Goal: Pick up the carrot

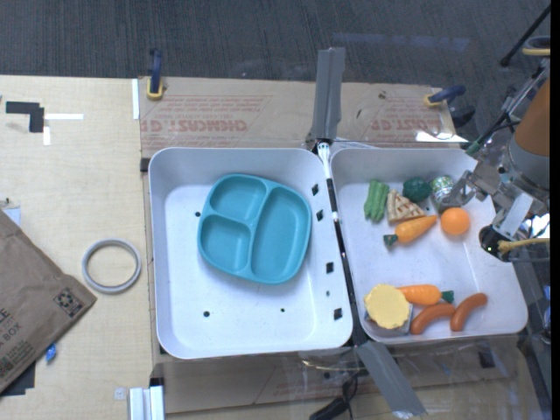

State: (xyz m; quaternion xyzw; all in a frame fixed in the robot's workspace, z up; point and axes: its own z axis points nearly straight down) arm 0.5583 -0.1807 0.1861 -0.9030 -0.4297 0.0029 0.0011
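The claw (462, 192) hangs over the right bin (516, 300), close to its right wall and towards the back, and from this angle I can't tell whether it is released or clenched; nothing is visibly in it. The target carrot (414, 228) lies in the back half of that bin, roughly mid-width, just leftward and frontward of the claw. An orange ball (455, 221) sits just beside the carrot's right end, almost under the claw. The carrot's long axis slants, with the green stub nearer the front-left and the orange body running up towards the back-right. A wedge of sandwich (404, 207) touches it on the back side, so the approach looks tight. A second carrot-like piece (422, 294) sits near the front wall, well apart. The left bin carries a blue plate (255, 228).
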